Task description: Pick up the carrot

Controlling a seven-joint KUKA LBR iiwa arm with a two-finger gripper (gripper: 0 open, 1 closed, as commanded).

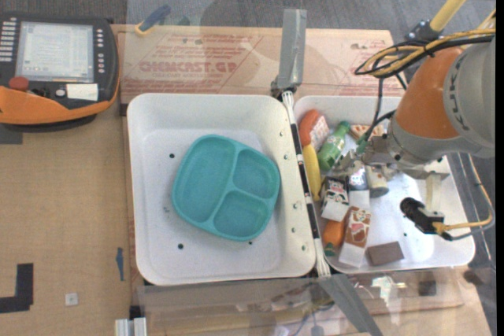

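Observation:
The carrot [333,233], short and orange, lies in the right bin [453,248] near its front left corner, partly tucked under a small carton [358,226]. My gripper [356,168] hangs over the middle of that bin's cluttered left side, behind the carrot and apart from it. It sits low among a green bottle [335,142] and a small printed box [335,197]. Nothing shows held in it.
The left bin [150,248] holds a teal divided plate [227,186]. The right bin also has a red-orange item [313,124], a yellow piece [312,169] along the left wall, and a brown block [384,253] at the front. A teach pendant [55,67] lies at far left.

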